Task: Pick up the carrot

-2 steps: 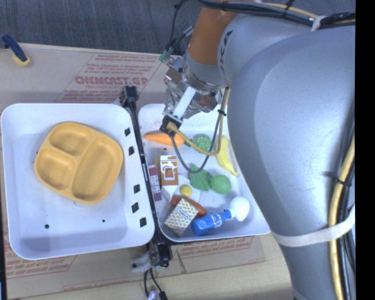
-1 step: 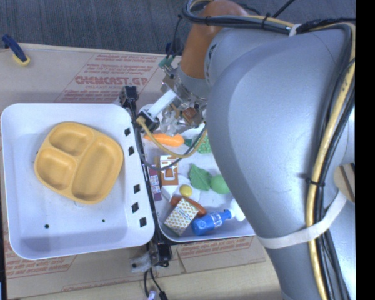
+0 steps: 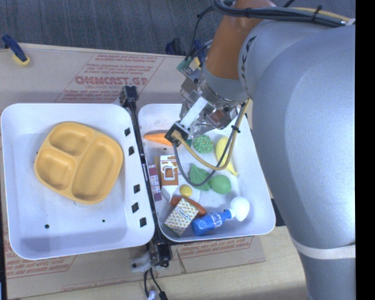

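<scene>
- My claw (image 3: 175, 134) hangs low over the right bin (image 3: 257, 192), near that bin's far left corner, with my grey arm (image 3: 300, 105) and its orange band (image 3: 234, 39) coming in from the right side.
- I cannot tell whether my claw is released or clenched; its dark tip is too small and crowded to read from this slanted view.
- The carrot (image 3: 155, 138) lies flat on the bin floor close to the left wall, pointing toward that wall, with its thick end right at my claw's tip (touching or just beside, I cannot say which).
- Just past my claw toward the bin's middle sits a green bumpy ball (image 3: 202, 144), and a yellow banana (image 3: 224, 152) lies near the right wall.
- Toward the middle of the bin rest two green pieces (image 3: 211, 179), with a small yellow ball (image 3: 185, 190) just beside them.
- An orange and white box (image 3: 169, 170) lies along the left wall, below the carrot.
- Near the bin's near edge sit a patterned yellow box (image 3: 181, 215) and a blue bottle (image 3: 214, 221) with a white cap, side by side.
- The left bin (image 3: 25, 230) carries a yellow divided plate (image 3: 79, 161) set toward its far half.
- Both bins rest on brown cardboard (image 3: 106, 74) printed with red letters.
</scene>
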Controlling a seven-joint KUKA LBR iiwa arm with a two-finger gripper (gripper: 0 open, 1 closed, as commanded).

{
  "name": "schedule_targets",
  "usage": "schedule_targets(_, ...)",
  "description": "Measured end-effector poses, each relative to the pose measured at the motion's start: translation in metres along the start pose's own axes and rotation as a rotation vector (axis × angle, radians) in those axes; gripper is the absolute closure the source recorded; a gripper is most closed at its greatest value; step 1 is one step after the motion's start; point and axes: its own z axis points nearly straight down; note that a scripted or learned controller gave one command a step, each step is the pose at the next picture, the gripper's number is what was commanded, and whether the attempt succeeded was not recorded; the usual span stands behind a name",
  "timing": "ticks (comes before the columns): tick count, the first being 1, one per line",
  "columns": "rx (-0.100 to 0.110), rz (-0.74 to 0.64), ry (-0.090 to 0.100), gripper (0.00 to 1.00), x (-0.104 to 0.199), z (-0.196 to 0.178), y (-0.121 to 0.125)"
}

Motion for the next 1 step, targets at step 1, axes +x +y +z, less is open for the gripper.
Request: schedule_targets(1, 0.005, -0.007, -0.002, 1.00, 0.0005, -0.0097, -0.0007)
